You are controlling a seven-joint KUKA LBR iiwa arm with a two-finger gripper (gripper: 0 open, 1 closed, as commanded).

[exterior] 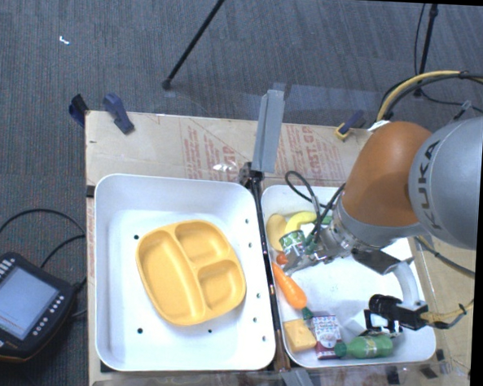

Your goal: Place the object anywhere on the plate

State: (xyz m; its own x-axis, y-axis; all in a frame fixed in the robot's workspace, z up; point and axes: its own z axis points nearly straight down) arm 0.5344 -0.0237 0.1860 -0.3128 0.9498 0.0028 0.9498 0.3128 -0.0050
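Two white bins sit side by side on the bench. The left bin (109, 221) holds a yellow plate (192, 271) with three compartments, lying flat near the bin's middle with nothing on it. The right bin (352, 278) holds all the loose things.

The arm (389, 181) reaches over the right bin's far half, and its gripper (307, 251) is low at the bin's far left corner. Whether the gripper is wide, narrow or holding anything cannot be told from this angle, because the wrist covers it.

Just beside the gripper, on its left, is a small green thing (291, 241) with silver on it, perhaps a can; it is too blurred to be sure. It touches or nearly touches a banana (282, 225) against the bin's far left wall. This green thing is well apart from the plate, across the wall between the bins.

A carrot (289, 287) lies along the left wall, nearer the camera. At the near edge lie a yellow block (298, 334), a red and white packet (325, 328) touching it, and a bottle (368, 347) on its side.
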